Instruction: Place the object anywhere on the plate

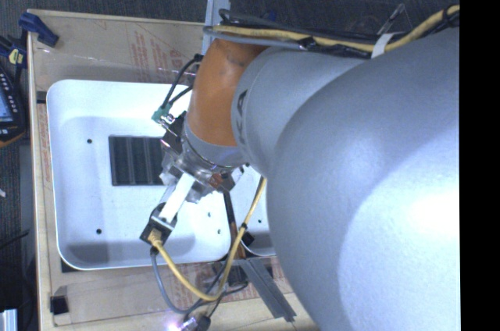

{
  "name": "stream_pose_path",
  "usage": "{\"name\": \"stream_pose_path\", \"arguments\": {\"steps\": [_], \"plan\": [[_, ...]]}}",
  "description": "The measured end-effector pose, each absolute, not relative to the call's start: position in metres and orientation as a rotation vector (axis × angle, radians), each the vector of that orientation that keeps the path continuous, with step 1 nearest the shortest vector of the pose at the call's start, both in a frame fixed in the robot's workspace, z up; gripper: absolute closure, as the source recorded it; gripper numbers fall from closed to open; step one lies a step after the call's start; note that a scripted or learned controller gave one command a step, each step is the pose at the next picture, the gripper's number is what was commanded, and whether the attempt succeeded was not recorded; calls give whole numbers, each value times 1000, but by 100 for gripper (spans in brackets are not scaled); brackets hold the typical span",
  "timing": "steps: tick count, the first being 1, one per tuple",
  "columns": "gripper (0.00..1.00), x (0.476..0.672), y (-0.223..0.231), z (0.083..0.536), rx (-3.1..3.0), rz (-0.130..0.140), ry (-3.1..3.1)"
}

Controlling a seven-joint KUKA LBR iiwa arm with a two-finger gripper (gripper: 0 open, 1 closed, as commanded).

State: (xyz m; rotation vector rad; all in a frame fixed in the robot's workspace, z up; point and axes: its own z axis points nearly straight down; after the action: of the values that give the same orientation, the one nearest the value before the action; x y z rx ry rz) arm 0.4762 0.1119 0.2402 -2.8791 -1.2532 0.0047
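— Where's the bin [66, 189]?
— On the bench [101, 48], at the left. A grille [137, 160] lies in its floor, left of centre.
— And the arm [351, 189]?
— Over the bin's right side, coming from the right.

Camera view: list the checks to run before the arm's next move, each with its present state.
1. Gripper positioned over the left bin: ok.
2. Object held in the gripper: cannot tell.
3. Plate located: cannot tell; the arm covers the view's right side.
4. Dark slatted rectangle lying flat on the bin floor, to the view's left of the gripper: ok.
5. Rectangle apart from the gripper: cannot tell.
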Motion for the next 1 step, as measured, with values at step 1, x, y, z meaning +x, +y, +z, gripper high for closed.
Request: {"name": "stream_pose_path", "arguments": {"steps": [1], "plan": [[100, 476, 91, 319, -2469, 0, -1940]]}}
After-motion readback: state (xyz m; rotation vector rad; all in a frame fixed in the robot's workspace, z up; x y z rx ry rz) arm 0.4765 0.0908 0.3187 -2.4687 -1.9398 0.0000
